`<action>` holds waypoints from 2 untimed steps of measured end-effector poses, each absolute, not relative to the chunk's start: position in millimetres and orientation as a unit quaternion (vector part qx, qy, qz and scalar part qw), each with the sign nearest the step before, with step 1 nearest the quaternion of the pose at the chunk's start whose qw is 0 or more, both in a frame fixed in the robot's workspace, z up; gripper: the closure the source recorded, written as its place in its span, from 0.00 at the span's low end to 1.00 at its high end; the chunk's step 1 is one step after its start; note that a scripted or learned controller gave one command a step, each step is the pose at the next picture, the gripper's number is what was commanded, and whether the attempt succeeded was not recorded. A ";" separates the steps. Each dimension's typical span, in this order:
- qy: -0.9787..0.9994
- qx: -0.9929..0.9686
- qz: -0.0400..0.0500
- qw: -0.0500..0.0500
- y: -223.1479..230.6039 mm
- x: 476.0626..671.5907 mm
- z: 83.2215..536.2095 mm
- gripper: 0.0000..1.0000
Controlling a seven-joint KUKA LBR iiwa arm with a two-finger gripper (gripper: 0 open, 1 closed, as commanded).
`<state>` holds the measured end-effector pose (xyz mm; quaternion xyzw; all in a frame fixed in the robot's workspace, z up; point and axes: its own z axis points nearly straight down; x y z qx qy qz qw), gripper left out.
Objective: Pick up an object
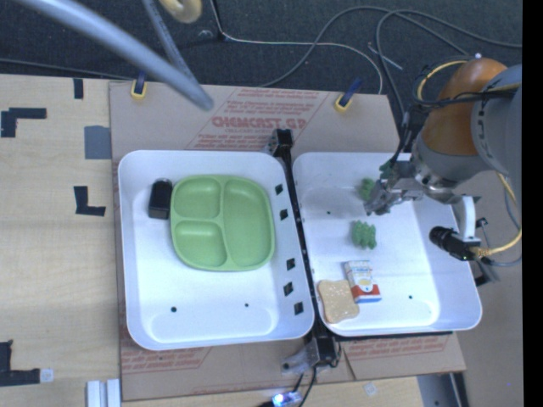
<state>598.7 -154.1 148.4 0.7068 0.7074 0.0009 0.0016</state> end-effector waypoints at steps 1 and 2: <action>0.708 0.706 0.001 0.001 -145.9 593.7 198.5 1.00; 0.708 0.707 0.001 0.002 -145.6 594.7 239.9 1.00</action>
